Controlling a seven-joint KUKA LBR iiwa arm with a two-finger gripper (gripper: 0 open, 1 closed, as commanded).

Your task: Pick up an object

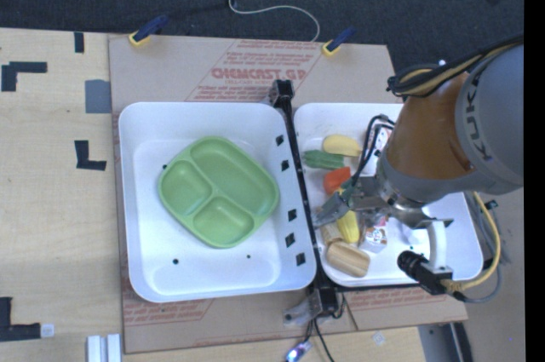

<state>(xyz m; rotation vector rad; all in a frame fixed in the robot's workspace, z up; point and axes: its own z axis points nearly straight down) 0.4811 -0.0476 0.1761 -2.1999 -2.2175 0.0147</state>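
My gripper (336,207) is low in the right bin (464,254), among a cluster of toy foods near its left wall. Just under it lies a yellow piece (348,226). A red piece (337,178) sits right above the gripper, with a green piece (324,158) and a yellow banana-like piece (341,145) further back. A tan bread-like piece (347,259) rests at the bin's front, and a small white and red item (375,236) lies beside the yellow piece. The wrist hides part of the pile.
The left bin (140,181) holds a green divided plate (219,191). A black divider (294,181) with clips separates the bins. The arm's body (434,147) covers the middle of the right bin. Cables (485,258) loop at its right.
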